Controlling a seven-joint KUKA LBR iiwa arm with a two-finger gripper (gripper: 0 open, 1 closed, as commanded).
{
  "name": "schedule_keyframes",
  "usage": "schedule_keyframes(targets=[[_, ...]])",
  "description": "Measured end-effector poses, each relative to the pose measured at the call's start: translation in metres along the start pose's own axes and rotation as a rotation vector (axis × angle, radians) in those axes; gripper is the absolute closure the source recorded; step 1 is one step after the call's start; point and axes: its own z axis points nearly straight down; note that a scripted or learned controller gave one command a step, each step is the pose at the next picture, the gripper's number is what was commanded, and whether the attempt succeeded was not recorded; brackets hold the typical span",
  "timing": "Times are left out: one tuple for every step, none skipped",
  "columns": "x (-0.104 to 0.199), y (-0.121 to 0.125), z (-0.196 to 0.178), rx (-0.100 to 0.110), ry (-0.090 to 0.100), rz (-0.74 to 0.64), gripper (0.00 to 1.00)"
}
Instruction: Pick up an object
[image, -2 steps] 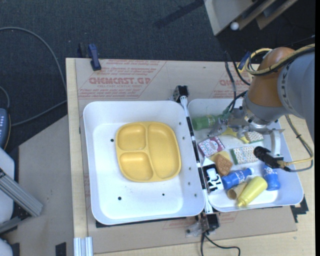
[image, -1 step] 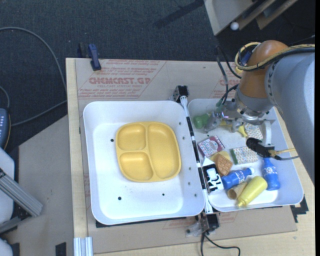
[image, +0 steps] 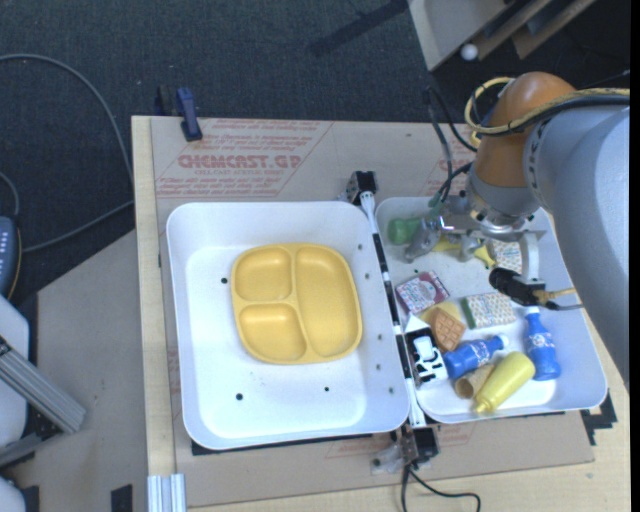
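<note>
So the stuff I'm after is all sitting in the right bin (image: 590, 385): a green thing (image: 402, 230) up in the far left corner, a pink-and-white packet (image: 421, 292) below it, a waffle-looking cracker (image: 448, 326), a speckled packet (image: 490, 309), two blue bottles (image: 473, 355) (image: 541, 345) and a yellow bottle (image: 503, 381) down near the front edge. It's pretty crowded along the front and middle, so the only open floor I'm seeing is the small white patch near the far end, right under me. My gripper (image: 447, 232) is hanging over that far end, just right of the green thing and above the pink packet. Honestly can't tell if my fingers are spread or closed from this angle, the wrist is covering them. The left bin (image: 200, 400) is holding a yellow divided tray (image: 296, 302) with bare white room all around it. Both bins are sitting on a cardboard sheet (image: 240, 160) with dark carpet (image: 70, 120) around.
</note>
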Motion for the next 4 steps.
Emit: schedule_keyframes(targets=[[0.002,0.002,-0.012,-0.011,0.001,-0.002,1.00],[0.003,0.002,-0.012,-0.010,0.002,-0.002,0.00],[-0.022,0.006,-0.045,-0.034,0.000,0.000,0.00],[-0.002,-0.018,-0.004,-0.035,0.002,0.000,0.00]])
